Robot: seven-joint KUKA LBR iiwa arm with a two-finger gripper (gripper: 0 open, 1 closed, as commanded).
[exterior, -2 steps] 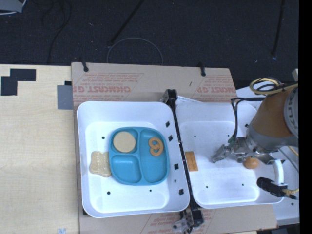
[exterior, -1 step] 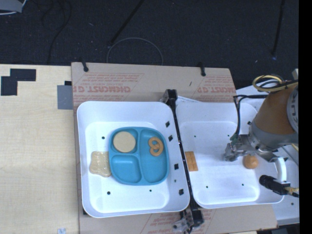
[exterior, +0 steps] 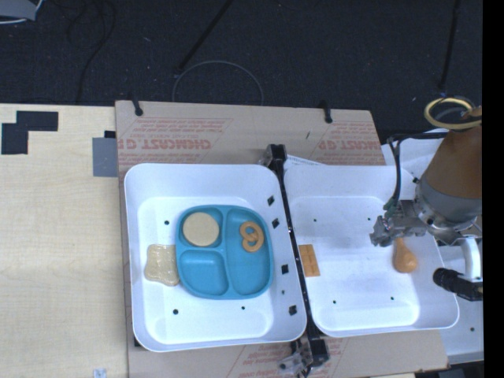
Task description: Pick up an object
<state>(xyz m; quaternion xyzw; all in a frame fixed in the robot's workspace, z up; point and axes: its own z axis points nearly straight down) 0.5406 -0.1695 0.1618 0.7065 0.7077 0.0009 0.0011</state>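
In the right bin (exterior: 346, 309), a small orange-brown lump (exterior: 405, 257) lies near the right wall. My gripper (exterior: 388, 231) hangs just above and to the left of it, at the end of the grey arm (exterior: 453, 181) that comes in from the right. The lump's top end sits close under the wrist, and I cannot tell whether they touch. In the left bin (exterior: 150, 313) a blue divided tray (exterior: 224, 278) holds a round tan biscuit (exterior: 200, 229) and a pretzel (exterior: 251, 236). A pale flat slice (exterior: 161, 264) lies against the tray's left edge.
The black clamp rail (exterior: 287, 242) runs between the two bins, and an orange tag (exterior: 309, 260) sits just right of it. A black part of the arm (exterior: 461, 282) overhangs the right bin's right rim. Cables cross the dark floor behind.
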